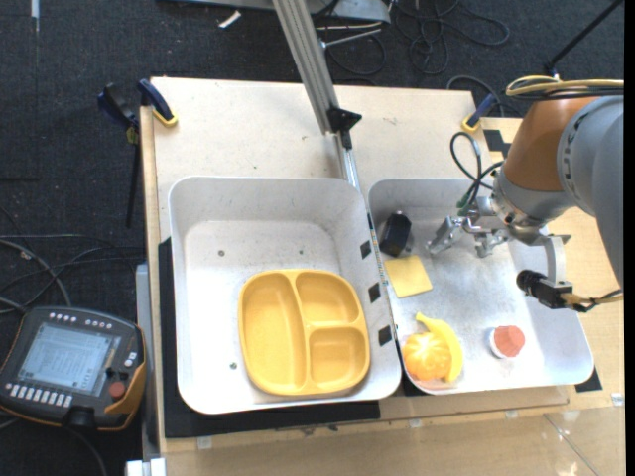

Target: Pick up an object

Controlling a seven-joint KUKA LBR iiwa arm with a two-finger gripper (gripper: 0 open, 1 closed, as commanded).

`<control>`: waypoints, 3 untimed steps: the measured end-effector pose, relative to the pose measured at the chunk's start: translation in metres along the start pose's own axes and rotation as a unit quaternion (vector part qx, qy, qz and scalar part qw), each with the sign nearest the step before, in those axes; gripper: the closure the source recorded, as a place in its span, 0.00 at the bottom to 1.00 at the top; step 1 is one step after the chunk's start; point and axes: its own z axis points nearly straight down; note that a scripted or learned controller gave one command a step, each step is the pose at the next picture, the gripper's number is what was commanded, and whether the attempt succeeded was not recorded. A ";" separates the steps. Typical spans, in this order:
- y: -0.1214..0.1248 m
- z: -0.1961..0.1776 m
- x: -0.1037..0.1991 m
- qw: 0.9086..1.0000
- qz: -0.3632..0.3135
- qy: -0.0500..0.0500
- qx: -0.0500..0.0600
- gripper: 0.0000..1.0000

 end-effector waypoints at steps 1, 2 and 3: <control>0.002 -0.015 0.000 1.000 0.000 -0.001 -0.004 1.00; 0.012 -0.063 0.003 1.000 -0.001 -0.001 -0.006 1.00; 0.022 -0.112 0.004 1.000 -0.001 -0.001 -0.006 1.00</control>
